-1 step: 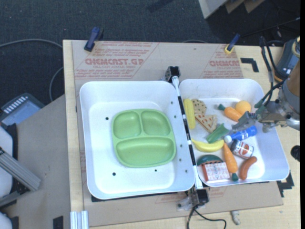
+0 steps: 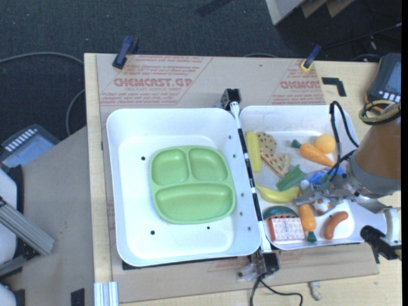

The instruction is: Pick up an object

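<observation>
Bench [image 2: 159,81]: flat board with red printed lettering, carrying two shallow white bins side by side.
Left bin [image 2: 127,129]: holds one green divided plate [image 2: 192,184], three compartments, lying flat near the bin's middle.
Right bin [image 2: 280,115]: holds a cluster of toy foods, all in the middle and near part of the bin.
Corn cob [image 2: 254,150]: yellow, lying lengthwise along the bin's left wall.
Crackers [image 2: 273,155]: tan pieces just right of the corn cob.
Carrot [image 2: 313,152]: orange, slanted, beside an orange ball [image 2: 326,143] at the far right.
Green pepper [image 2: 291,177]: lies between the crackers and the banana.
Banana [image 2: 278,196]: yellow, below the green pepper.
Red box [image 2: 285,228]: at the near edge of the bin, left of a small orange carrot [image 2: 308,217].
Sausage [image 2: 335,224]: red-brown, near the bin's near right corner.
Arm [image 2: 381,158]: enters from the right, orange band above the wrist.
Pincer [image 2: 317,194]: low over the right bin, amid the toys between the banana and the sausage; state of the fingers cannot be told, and no item is visibly held.
</observation>
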